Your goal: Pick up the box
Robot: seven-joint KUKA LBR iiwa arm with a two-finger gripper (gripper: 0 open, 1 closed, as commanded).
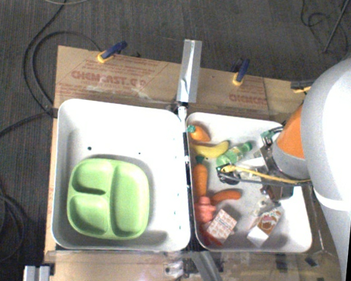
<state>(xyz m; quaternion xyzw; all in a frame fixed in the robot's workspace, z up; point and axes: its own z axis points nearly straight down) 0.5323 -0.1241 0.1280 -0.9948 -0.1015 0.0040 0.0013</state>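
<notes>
A small red and white box (221,224) lies near the front of the right bin (299,243), next to a pink toy (203,207). A second small carton (267,223), brown and white, lies to its right. The gripper (276,191) hangs under the grey arm and its orange band (291,141), just above and behind the brown carton and about a hand's width right of the red and white box. The arm's bulk hides most of the gripper. Nothing shows in its grasp.
The right bin also holds a banana (213,150), an orange piece (199,133), a green bottle (239,151), a carrot (201,179) and a sausage (226,196). A green divided plate (109,198) lies in the left bin (71,119). A thin yellow cable (253,173) crosses the right bin.
</notes>
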